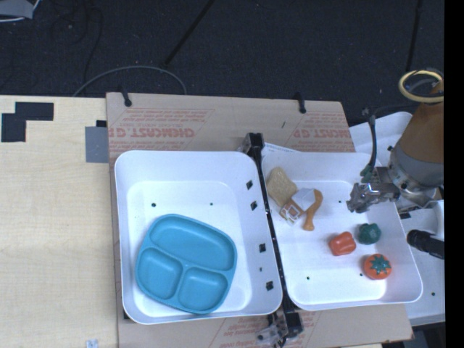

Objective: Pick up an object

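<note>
Grey arm w/ orange band reaching in from right, end effector (360, 198) low, pointing left

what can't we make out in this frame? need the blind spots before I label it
- Gripper, camera view: small and dark over the right bin's far side; finger state unreadable.
- Pile by the divider: tan piece, small box and orange stick overlap; identities unclear, too small.
- Arm: cut off by the frame's right side.
- Dark green object: too small to identify.
</note>
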Action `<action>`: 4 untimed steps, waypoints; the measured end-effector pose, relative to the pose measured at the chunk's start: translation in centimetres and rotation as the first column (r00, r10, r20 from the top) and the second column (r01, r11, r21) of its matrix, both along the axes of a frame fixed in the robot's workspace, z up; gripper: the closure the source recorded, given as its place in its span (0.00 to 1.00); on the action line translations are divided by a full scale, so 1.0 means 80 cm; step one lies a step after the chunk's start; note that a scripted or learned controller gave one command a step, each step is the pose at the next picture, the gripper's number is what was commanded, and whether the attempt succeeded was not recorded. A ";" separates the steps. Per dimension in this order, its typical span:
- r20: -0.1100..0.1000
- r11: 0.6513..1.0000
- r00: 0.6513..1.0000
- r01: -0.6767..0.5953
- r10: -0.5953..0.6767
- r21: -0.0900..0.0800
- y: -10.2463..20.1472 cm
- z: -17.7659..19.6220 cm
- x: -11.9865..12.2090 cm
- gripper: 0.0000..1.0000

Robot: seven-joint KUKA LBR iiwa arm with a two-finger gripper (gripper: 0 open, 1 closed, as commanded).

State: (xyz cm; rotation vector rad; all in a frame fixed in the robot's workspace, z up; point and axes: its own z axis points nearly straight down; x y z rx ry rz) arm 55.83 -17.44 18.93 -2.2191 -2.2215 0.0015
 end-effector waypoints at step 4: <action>-0.003 1.000 1.000 -0.001 0.001 0.001 0.189 0.015 -0.004 1.00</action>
